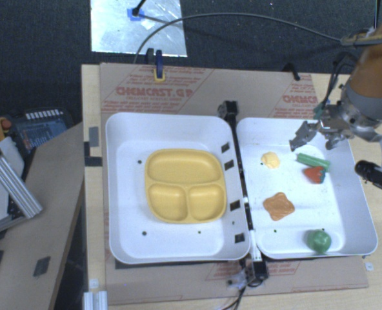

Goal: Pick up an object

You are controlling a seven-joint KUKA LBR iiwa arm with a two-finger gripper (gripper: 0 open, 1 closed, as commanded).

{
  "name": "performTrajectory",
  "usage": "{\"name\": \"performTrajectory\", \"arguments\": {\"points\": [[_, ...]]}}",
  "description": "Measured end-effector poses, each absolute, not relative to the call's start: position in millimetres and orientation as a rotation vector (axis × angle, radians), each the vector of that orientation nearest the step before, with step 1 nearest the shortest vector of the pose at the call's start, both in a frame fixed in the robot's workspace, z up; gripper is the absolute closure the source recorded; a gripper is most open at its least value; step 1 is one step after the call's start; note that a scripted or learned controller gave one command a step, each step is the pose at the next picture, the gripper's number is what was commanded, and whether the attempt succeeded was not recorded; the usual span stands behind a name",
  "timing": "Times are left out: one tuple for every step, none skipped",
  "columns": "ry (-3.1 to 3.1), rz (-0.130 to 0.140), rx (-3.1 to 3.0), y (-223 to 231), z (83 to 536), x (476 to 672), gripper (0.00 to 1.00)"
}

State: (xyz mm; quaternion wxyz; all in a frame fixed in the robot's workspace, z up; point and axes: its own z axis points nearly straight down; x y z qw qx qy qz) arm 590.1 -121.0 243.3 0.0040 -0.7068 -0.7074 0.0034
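The right bin (pixel 355 192) holds several small items: a pale yellow lump (pixel 270 160), a green bar (pixel 313 161) lying on a red piece (pixel 315 175), an orange-brown flat piece (pixel 279 206) and a green ball (pixel 319 240). My gripper (pixel 319 136) hangs over the bin's far right part, just above and behind the green bar. Its two fingers are spread apart, open, with nothing between them.
The left bin (pixel 123 173) holds a yellow three-compartment tray (pixel 184 185). A black clip divider (pixel 233 173) runs between the bins. Cables cross the dark floor behind the bench, and a black fitting (pixel 375 173) juts in at the right edge.
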Motion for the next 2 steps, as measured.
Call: {"name": "performTrajectory", "arguments": {"points": [[-2.226, -0.001, -2.219, -121, 250, 592.4, 0.00], [-2.224, 0.002, -2.215, -115, 193, 599.6, 0.00]]}}
